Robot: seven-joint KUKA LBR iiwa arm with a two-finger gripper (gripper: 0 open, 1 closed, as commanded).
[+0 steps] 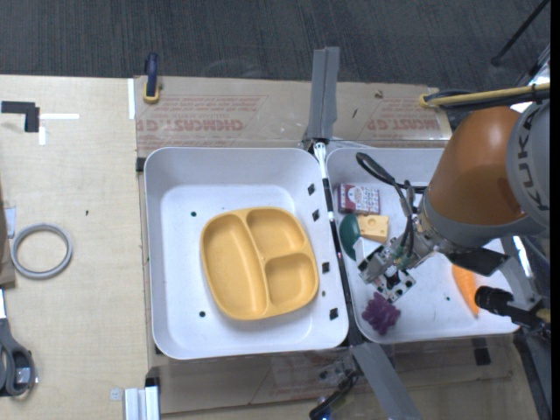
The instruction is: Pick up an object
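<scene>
Hovering over the right bin (pixel 437 318), my gripper (pixel 391 280) sits just above the grapes (pixel 381 314); jaw state I cannot tell. I'd descend straight, centred.

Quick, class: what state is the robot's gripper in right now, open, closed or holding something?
Two-finger gripper: cannot be told; it hangs over the right white bin, just above the purple grape-like cluster.
</scene>
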